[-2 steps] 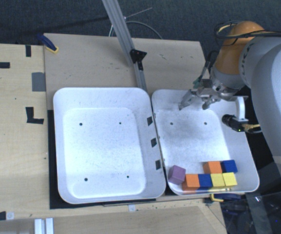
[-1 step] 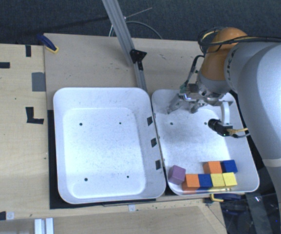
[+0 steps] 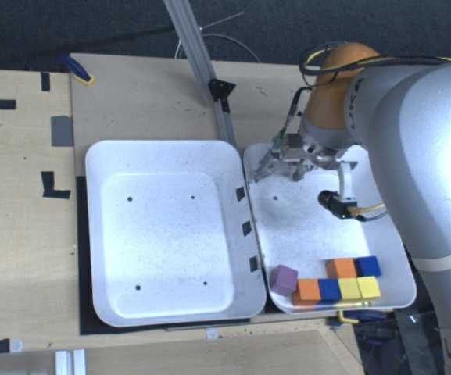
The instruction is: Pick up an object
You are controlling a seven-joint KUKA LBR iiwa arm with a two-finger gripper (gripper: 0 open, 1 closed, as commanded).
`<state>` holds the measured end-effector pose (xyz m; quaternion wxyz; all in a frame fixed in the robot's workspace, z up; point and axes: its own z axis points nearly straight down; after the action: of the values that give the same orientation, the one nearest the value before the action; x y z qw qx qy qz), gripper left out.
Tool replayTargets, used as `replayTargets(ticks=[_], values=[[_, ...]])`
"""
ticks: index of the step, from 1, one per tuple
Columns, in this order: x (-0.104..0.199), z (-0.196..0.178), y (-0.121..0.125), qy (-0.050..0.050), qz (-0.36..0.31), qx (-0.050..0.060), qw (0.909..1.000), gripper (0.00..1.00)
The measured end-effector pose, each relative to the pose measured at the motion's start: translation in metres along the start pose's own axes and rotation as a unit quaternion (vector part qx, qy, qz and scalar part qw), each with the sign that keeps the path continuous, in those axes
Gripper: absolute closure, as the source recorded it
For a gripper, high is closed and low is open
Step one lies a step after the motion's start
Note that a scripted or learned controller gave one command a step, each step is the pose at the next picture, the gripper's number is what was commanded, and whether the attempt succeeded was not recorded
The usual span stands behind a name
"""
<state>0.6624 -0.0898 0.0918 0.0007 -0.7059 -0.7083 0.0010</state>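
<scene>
Picking starts far off: bring your gripper, finger state unreadable, nearward to the purple block.

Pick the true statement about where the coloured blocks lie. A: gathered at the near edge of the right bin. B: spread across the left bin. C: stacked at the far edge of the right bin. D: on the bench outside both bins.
A: the blocks, purple, orange, blue and yellow, sit clustered along the near edge of the right bin.
</scene>
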Motion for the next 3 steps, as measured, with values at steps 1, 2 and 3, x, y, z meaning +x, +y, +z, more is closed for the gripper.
replayTargets(ticks=[1,2,3], values=[[-0.042,-0.038,-0.008,-0.001,0.003,-0.002,1.0000,0.00],[0.008,-0.193,-0.025,0.000,0.000,-0.005,1.0000,0.00],[0.022,-0.129,0.007,0.000,0.001,0.001,1.0000,0.00]])
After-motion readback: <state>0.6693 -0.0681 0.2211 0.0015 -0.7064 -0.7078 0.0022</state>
